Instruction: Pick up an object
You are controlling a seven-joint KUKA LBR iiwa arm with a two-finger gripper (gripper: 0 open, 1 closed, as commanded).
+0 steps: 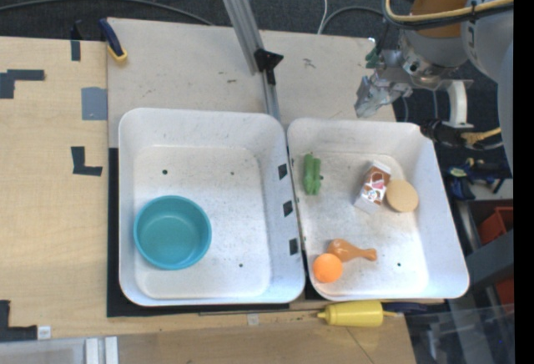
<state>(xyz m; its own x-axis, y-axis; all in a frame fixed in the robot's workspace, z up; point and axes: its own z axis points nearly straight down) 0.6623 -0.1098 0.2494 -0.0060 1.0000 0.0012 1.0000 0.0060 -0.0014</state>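
In the right bin (417, 270) lie a green vegetable-like toy (312, 174), a small red-and-white carton (375, 187), a tan round disc (403, 196) touching the carton, an orange ball (327, 269) and a tan drumstick-shaped toy (354, 251) beside the ball. My gripper (372, 98) hangs above the far edge of the right bin, up and to the right of the carton, with nothing seen between its fingers. The left bin (142, 137) holds a teal bowl (173, 231) near its front left.
A yellow bottle (355, 314) lies on the bench just in front of the right bin. A grey metal pole (242, 12) slants down to the gap between the bins. A yellow-and-blue clamp (113, 40) sits at the board's far left corner. Cables lie behind the bench.
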